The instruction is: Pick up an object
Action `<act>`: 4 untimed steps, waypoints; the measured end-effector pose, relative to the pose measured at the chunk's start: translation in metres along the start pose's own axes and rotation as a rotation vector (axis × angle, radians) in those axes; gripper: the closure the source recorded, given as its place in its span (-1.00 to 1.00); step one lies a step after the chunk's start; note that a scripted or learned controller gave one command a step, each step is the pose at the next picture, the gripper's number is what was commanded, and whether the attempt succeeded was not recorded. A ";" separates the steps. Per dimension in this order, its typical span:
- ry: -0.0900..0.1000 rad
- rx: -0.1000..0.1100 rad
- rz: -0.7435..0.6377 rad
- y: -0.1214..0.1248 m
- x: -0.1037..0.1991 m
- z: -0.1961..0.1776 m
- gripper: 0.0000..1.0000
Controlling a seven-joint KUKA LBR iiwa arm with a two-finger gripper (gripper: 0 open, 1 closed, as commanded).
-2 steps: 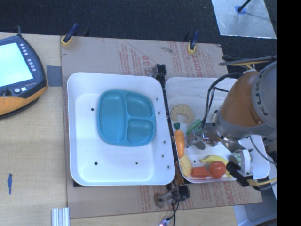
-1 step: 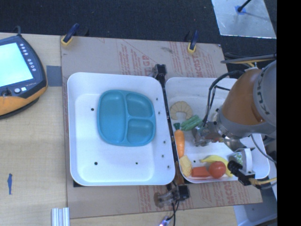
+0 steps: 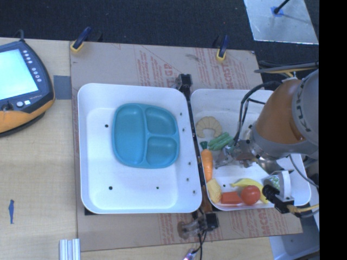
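We judged this the approach step: the arm (image 3: 282, 121) had its gripper (image 3: 232, 155) low in the right bin (image 3: 227, 93), beside the leafy green piece (image 3: 219, 141), and we could not tell whether it was open or shut, nor saw anything held. The pickable things sat there: a ridged pale ring (image 3: 209, 126) at twelve o'clock of the gripper's spot, a smooth tapered carrot (image 3: 207, 164) at nine, knobbly corn (image 3: 214, 190) at seven, a curved banana (image 3: 246, 184) and glossy round tomato (image 3: 250, 195) at five. Next, we reckoned, it needed a clean closure on one piece. The left bin (image 3: 87, 145) held a smooth blue divided plate (image 3: 145, 135).
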State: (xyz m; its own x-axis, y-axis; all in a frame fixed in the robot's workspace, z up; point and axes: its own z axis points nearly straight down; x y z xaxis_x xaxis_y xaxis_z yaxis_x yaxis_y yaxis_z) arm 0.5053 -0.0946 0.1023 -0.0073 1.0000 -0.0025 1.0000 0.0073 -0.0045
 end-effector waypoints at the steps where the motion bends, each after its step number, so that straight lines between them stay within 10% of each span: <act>1: 0.004 -0.002 0.003 0.076 -0.021 0.010 -1.00; 2: 0.004 -0.001 -0.003 0.076 -0.022 -0.001 1.00; 3: 0.003 -0.002 0.002 0.071 0.023 -0.133 1.00; 4: 0.003 -0.002 0.003 0.047 0.075 -0.182 1.00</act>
State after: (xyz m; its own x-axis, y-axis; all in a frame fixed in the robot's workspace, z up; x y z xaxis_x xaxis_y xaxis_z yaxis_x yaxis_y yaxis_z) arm 0.5527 -0.0193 0.2843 -0.0046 1.0000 0.0010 1.0000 0.0046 -0.0026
